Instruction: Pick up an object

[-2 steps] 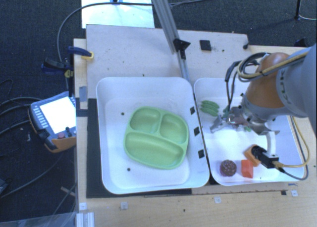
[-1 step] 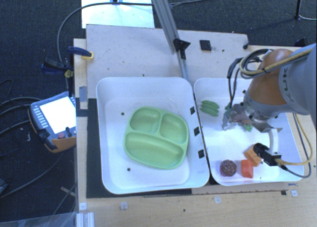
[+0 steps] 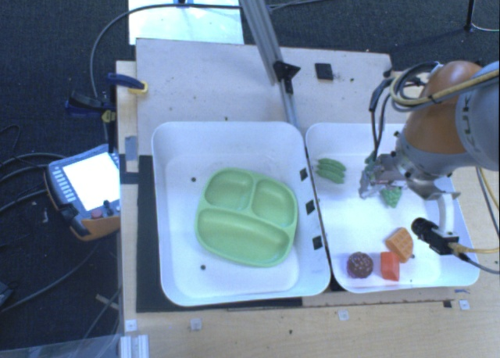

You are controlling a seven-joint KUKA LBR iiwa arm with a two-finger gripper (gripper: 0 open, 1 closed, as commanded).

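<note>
Objects for picking lie in your right bin (image 3: 449,266): a green pea pod (image 3: 330,169), a dark round piece (image 3: 360,264), a red block (image 3: 390,266), an orange piece (image 3: 400,243) and a green item (image 3: 391,196) touching the gripper (image 3: 378,181). You cannot tell how its fingers stand. Your left bin (image 3: 176,216) holds a green divided plate (image 3: 248,215).

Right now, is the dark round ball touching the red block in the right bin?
Apart. The camera view shows a thin strip of white bin floor between the dark round ball and the red block.
</note>
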